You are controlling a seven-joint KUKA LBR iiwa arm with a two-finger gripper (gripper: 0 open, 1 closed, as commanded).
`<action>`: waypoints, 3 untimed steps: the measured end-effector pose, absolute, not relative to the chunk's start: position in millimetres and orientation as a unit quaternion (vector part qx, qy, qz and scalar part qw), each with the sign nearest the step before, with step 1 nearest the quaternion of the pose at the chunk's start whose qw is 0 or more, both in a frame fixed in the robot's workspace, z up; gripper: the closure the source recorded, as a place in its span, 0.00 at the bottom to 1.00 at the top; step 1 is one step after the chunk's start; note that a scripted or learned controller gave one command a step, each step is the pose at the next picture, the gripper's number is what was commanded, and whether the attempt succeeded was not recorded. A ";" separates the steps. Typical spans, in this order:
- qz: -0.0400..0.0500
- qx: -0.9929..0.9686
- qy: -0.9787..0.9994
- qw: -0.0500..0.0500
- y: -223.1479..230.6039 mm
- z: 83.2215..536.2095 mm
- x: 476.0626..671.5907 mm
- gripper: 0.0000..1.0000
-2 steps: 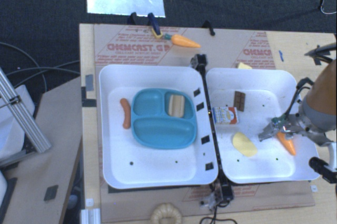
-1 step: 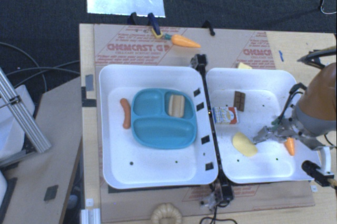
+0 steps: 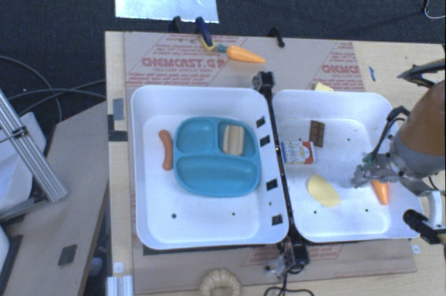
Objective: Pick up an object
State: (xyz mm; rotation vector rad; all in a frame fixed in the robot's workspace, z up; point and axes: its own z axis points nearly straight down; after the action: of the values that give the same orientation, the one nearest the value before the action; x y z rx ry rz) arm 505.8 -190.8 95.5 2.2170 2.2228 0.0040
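Observation:
My gripper (image 3: 369, 177) hangs low over the right side of the right bin (image 3: 348, 228), on the grey arm (image 3: 421, 141) that comes in from the right. A small orange carrot (image 3: 380, 192) lies on the bin floor directly under and just right of the gripper; whether they touch is unclear. Further left in this bin are a yellow flat piece (image 3: 323, 190), a small printed carton (image 3: 297, 152) and a brown chocolate bar (image 3: 317, 133).
The left bin (image 3: 153, 218) holds a blue divided plate (image 3: 212, 173) with a tan bread slice (image 3: 233, 140) in its upper right compartment, and a sausage (image 3: 166, 149) beside it. Another orange carrot (image 3: 240, 54) lies on the board behind the bins. A yellow piece (image 3: 323, 87) sits at the right bin's far rim.

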 end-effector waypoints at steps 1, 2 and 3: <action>0.001 0.707 0.707 0.002 -193.7 142.9 498.8 1.00; 0.002 0.705 0.709 0.003 -185.4 190.7 501.6 1.00; 0.001 0.705 0.709 0.003 -185.7 226.7 503.5 1.00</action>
State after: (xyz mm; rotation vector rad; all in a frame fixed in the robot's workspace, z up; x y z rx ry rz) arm 503.5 -185.7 226.7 2.2116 2.2232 0.0046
